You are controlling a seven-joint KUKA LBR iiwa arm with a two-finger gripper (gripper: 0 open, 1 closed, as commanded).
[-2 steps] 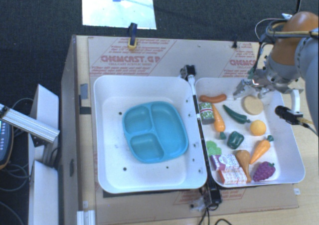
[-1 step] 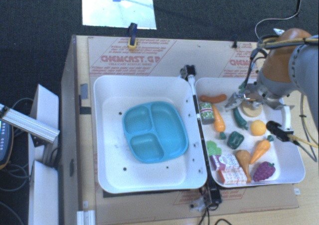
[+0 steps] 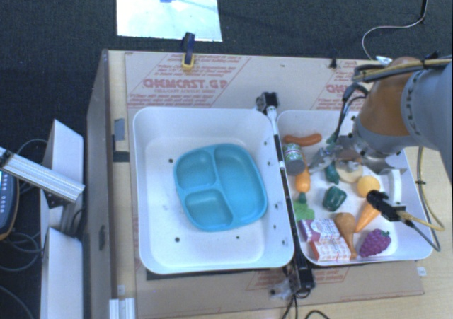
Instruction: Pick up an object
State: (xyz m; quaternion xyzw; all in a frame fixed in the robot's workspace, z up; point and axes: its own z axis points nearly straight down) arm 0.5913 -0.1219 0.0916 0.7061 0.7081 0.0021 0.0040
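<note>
The gripper (image 3: pixel 328 157) hangs low in the right bin (image 3: pixel 417 243), among the toys near the can (image 3: pixel 293 158). I cannot tell its state, so no pick shows yet; grasping and lifting remain.

looks like a robotics lab from my feed: bench (image 3: pixel 212 73) topped with a paper-masked acrylic sheet, two white bins (image 3: pixel 152 240) clamped on it, dark carpet (image 3: pixel 56 27), loose cables (image 3: pixel 396 27), aluminium rail (image 3: pixel 42 176) off the bench's left edge, toy food (image 3: pixel 375 242).
</note>
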